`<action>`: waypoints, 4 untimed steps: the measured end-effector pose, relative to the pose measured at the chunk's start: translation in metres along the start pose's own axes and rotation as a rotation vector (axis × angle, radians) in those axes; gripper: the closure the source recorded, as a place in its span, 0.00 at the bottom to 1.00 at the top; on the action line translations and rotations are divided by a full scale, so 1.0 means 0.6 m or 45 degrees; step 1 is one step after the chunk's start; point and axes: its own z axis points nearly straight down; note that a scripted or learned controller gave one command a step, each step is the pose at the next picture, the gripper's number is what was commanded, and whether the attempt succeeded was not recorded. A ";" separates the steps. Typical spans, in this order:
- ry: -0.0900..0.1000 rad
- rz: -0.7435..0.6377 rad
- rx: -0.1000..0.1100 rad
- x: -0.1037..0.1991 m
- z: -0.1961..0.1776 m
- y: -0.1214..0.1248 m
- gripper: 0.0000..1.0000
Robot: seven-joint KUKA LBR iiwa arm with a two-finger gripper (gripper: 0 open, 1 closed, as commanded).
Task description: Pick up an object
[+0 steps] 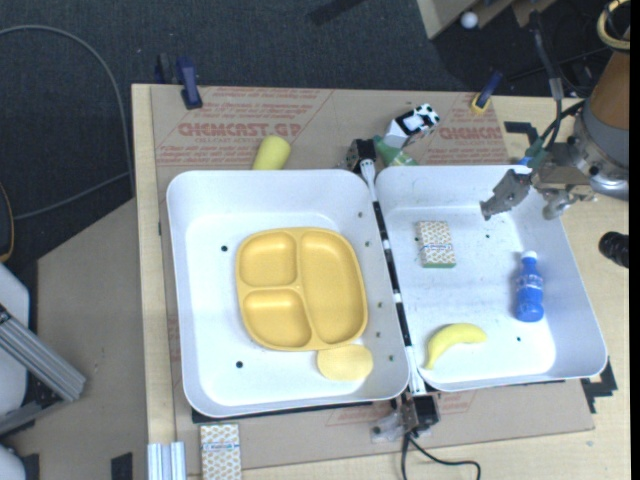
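The gripper (528, 198), fingers apart and holding nothing, hangs over the right bin (575, 278) at its one o'clock corner, so this looks like the approach step, and next it must descend onto the bottle (528, 287) at its six o'clock.

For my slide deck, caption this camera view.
Open gripper hovering over right bin above bottle, banana.

Dark grey carpet floor (90, 28) around desk (150, 268); desk top brown cardboard with red print. Thin cable (100, 58) loops on floor upper left. Even, soft lighting.
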 end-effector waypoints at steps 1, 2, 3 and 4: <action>-0.003 0.001 -0.001 -0.160 0.142 0.064 0.00; 0.012 -0.006 0.001 -0.149 0.319 0.046 0.00; 0.005 -0.001 0.001 -0.146 0.319 -0.020 0.00; 0.009 -0.005 -0.001 -0.151 0.318 -0.051 0.00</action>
